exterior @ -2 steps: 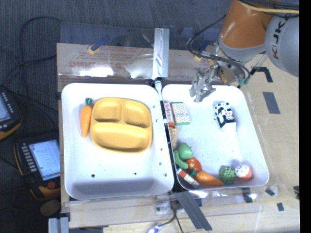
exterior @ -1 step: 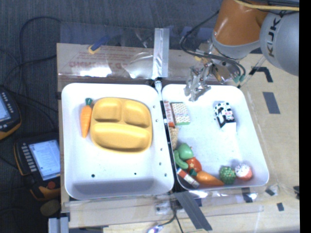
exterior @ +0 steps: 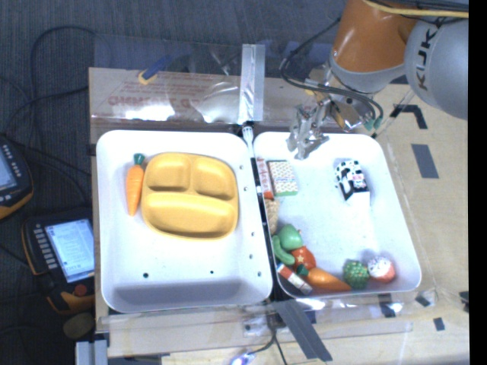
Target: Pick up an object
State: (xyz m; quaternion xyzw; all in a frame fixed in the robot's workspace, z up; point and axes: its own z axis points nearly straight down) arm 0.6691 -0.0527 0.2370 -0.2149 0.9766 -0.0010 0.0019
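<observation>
1. Over the right bin's [exterior: 396, 204] far rim: tool [exterior: 304, 139] hanging, nothing held; finger spread impossible to tell.
2. Just below and toward the centre divider: checkered box [exterior: 283, 178] lying nearest, long axis running near to far.
3. Farther right: black-and-white cow toy [exterior: 351, 179] sitting well apart.

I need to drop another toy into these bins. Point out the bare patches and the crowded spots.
Left bin: bare floor along the near side, below the yellow divided tray and the carrot. Right bin: bare middle, between the patterned box, the black-and-white cow toy and the near pile. Crowded: the toy food along its near edge.
</observation>
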